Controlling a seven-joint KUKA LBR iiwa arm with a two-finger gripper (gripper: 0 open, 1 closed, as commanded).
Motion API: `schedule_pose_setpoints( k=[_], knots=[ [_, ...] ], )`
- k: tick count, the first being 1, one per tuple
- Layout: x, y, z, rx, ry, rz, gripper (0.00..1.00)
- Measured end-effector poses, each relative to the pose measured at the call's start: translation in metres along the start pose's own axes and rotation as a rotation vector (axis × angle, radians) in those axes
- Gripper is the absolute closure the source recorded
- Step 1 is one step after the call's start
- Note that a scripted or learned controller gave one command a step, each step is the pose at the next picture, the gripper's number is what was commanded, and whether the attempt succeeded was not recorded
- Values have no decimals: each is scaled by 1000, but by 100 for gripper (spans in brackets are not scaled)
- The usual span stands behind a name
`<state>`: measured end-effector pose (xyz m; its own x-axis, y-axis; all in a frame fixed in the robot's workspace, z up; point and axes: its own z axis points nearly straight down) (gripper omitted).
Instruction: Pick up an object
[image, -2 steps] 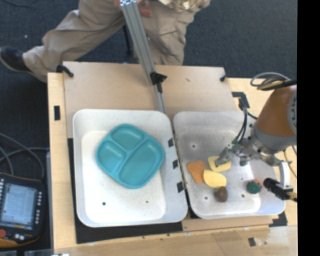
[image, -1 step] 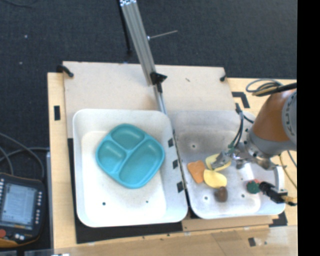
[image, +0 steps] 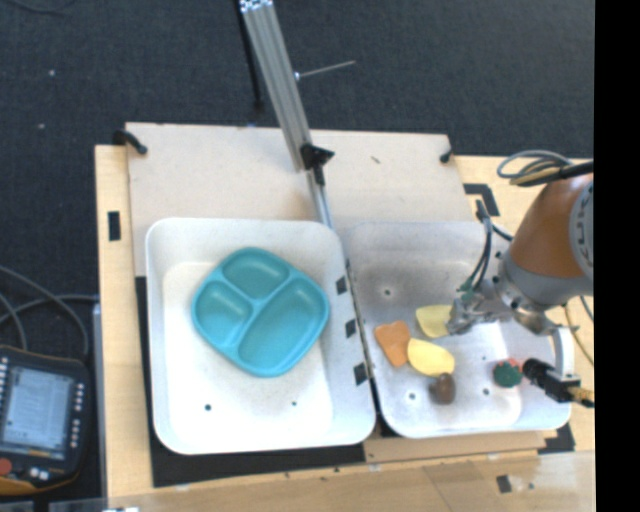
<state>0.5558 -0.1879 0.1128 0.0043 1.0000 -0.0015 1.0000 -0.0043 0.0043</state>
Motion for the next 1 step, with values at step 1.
schedule_pose_setpoints(
  k=[1],
  knots=[
    [-2,4,-44,-2,-1,-6,100]
  ],
)
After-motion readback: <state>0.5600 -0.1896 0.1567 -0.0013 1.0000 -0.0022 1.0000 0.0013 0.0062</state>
